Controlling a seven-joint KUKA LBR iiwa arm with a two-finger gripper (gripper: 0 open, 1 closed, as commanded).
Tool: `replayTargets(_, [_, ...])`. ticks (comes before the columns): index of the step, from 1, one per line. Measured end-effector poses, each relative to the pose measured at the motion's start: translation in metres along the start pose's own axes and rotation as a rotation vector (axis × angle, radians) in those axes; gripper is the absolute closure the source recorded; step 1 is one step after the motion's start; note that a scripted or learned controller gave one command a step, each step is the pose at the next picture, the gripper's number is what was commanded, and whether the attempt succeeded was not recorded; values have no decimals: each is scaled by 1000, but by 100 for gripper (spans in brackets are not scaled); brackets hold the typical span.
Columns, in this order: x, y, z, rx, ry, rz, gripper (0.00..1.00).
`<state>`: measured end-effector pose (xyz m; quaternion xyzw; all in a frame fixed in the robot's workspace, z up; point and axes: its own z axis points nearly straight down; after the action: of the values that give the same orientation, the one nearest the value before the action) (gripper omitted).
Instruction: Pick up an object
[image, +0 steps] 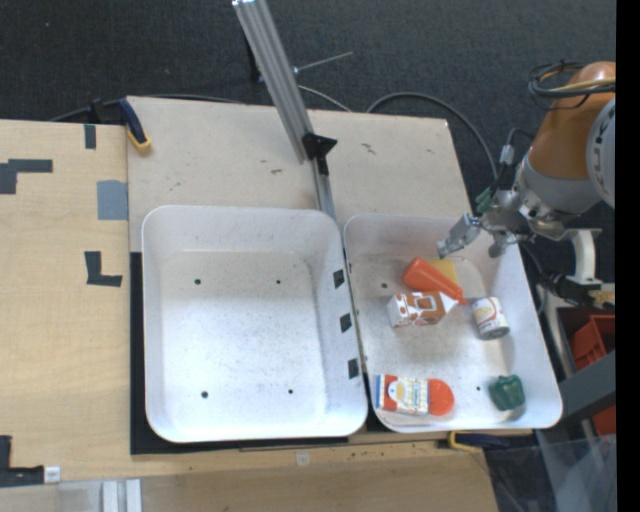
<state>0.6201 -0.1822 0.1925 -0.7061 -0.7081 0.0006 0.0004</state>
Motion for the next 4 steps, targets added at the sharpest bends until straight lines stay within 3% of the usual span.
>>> replayTargets(1, [0, 0, 0, 0, 0, 0, 0])
replayTargets(2, [-8, -7, 54, 5, 0, 2, 0])
replayTargets(3, [-9, -1, 77, -21, -5, 0, 0])
replayTargets(4, [-7, -1, 70, -19, -2, 0, 100])
